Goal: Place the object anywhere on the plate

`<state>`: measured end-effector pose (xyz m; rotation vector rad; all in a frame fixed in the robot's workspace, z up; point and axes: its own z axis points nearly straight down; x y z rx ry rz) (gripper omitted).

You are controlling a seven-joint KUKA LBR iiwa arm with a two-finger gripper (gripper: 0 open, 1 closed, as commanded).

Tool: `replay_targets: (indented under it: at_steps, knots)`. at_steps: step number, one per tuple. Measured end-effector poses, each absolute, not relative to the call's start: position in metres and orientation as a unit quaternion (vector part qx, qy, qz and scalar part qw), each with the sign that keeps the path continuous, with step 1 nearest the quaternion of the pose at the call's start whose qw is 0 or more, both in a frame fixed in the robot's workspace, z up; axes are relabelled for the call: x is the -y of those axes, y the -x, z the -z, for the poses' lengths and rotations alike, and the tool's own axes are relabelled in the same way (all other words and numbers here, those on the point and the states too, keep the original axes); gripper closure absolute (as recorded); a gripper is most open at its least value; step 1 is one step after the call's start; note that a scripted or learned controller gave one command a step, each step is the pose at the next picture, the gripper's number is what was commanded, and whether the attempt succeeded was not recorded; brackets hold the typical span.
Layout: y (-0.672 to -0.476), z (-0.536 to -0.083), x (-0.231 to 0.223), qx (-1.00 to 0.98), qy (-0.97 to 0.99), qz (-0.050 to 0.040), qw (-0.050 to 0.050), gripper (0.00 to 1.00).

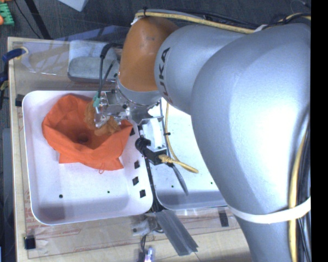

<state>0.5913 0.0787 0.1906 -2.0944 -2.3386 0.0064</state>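
Note:
A crumpled orange sheet-like thing (pixel 82 138) lies in the upper half of the left bin (pixel 76 198); no plate shape can be made out in it. My gripper (pixel 105 115) hangs over the sheet's right edge, close above it or touching it. A small brownish thing (pixel 92 113) sits right at the gripper's tip against the orange; what it is, and whether it is held, I cannot tell. The grey arm with its orange band (pixel 145 48) covers the area above and to the right.
The right bin (pixel 180 141) is mostly hidden under the arm; a yellow cable (pixel 181 166) and dark cable run across its visible floor. A black divider strip (pixel 145 171) separates the bins. The left bin's lower half is bare white.

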Motion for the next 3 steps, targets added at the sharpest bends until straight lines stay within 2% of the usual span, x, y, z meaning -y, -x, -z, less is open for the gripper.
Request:
replay_targets:
  at_steps: [1, 2, 3]
  knots:
    - [-0.596, -0.132, -0.146, 0.747, 0.664, -0.0035, 0.002, 1.00]
    - [-0.607, -0.162, -0.120, 0.723, 0.691, -0.0022, 0.000, 1.00]
    - [-0.604, -0.207, -0.195, 0.614, 0.789, -0.0022, 0.001, 1.00]
